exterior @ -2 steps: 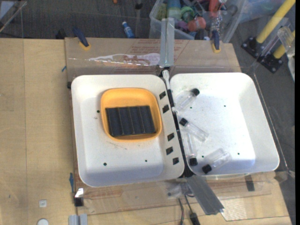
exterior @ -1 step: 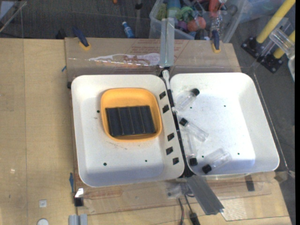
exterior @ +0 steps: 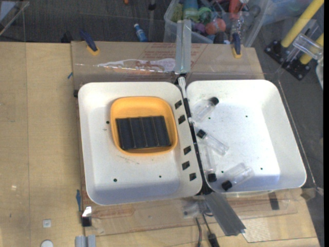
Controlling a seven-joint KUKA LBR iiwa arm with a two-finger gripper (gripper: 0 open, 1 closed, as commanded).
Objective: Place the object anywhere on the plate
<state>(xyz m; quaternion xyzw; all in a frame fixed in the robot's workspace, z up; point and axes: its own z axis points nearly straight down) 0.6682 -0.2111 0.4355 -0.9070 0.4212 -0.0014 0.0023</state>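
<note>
Left bin (exterior: pixel 97 163), centre-left of frame: orange rounded-square plate (exterior: pixel 144 103) lies flat, roughly in the bin's middle. A black ribbed slab (exterior: pixel 143 133) lies on the plate with its grooves running top to bottom. It covers most of the plate floor and sits inside the rim. No label is visible on either one.

Right bin (exterior: pixel 257 122), centre-right: three clear vials with black caps, all lying on their sides in the bin's left half.
- upper vial (exterior: pixel 207 108) near the divider, cap towards upper right
- middle vial (exterior: pixel 213 143), cap towards upper left
- lower vial (exterior: pixel 235 175) near the bottom wall, cap towards lower left
- loose black cap (exterior: pixel 211 177) just beside the lower vial, near the divider

No markings on the vials can be made out.

A row of black tabs (exterior: pixel 184 135) runs down the divider between the bins.

Taped cardboard strip (exterior: pixel 139 63) above the bins carries reddish print, too blurred to read. Blue clamps (exterior: pixel 91 45) hold its top corners. Clear tub of colourful toys (exterior: pixel 216 6) sits at top centre and a yellow pole (exterior: pixel 308 12) at upper right. Tabletop (exterior: pixel 36 138) is plain light wood.

Pincer state: can't tell from this frame.
</note>
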